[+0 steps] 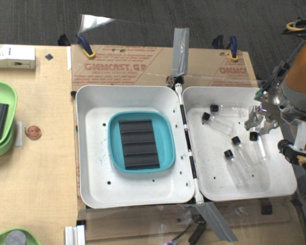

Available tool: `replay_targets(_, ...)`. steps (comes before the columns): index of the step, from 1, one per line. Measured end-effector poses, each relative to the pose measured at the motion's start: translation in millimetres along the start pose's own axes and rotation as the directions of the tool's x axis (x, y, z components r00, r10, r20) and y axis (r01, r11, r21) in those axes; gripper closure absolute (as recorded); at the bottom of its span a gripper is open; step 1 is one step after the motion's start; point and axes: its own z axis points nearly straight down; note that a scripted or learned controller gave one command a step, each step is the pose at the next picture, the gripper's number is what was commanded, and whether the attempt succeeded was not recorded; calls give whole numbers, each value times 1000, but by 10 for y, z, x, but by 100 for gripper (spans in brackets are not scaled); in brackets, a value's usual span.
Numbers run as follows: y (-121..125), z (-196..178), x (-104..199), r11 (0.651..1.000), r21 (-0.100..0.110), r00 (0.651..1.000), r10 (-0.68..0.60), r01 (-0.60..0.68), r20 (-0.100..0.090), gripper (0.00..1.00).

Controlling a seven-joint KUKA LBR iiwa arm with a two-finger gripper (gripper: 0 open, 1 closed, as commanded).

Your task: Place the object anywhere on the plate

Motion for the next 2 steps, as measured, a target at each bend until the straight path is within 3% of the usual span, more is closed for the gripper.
replay_targets(1,0,-1,0,1000,0,1000,0,0,0,0)
replay_targets(2,164,-935,-543,991,0,991,137,-137,0,0)
